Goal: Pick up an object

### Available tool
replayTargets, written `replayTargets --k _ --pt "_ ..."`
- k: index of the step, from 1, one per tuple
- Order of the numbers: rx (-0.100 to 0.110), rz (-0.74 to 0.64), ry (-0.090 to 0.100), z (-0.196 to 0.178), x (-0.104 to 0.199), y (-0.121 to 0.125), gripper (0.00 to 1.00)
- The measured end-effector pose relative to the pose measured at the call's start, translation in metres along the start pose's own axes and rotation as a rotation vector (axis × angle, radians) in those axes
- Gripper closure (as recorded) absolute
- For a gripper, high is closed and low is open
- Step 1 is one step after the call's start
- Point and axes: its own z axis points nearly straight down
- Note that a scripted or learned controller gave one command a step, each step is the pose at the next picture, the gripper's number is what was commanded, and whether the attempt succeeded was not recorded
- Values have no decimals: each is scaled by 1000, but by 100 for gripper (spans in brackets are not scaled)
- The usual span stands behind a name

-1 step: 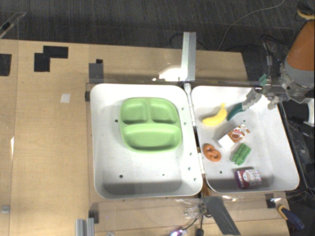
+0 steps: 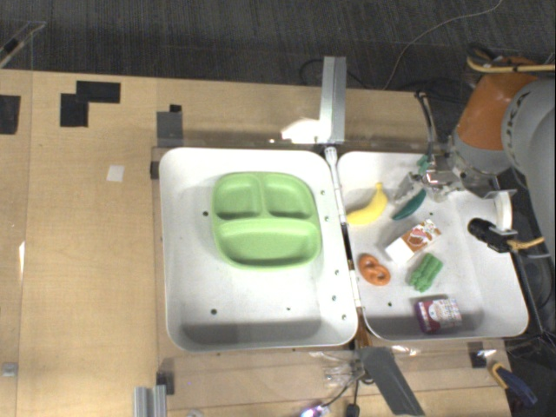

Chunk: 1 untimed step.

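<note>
The gripper (image 2: 415,191) hangs at two o'clock from the banana (image 2: 371,208). Finger state cannot be told. The banana looks light, smooth; best pinched mid-curve.

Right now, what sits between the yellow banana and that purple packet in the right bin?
In the camera view, between the banana and purple packet lie a white carton, a pretzel and a green item.

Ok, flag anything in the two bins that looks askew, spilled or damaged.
Nothing stands out. The green tray lies flat in the left bin; the banana, pretzel and purple packet lie loose but intact in the right bin.
</note>
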Motion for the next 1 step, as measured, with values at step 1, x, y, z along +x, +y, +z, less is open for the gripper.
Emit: replayTargets --k 1 --pt "-9 -6 -1 -15 1 4 100"
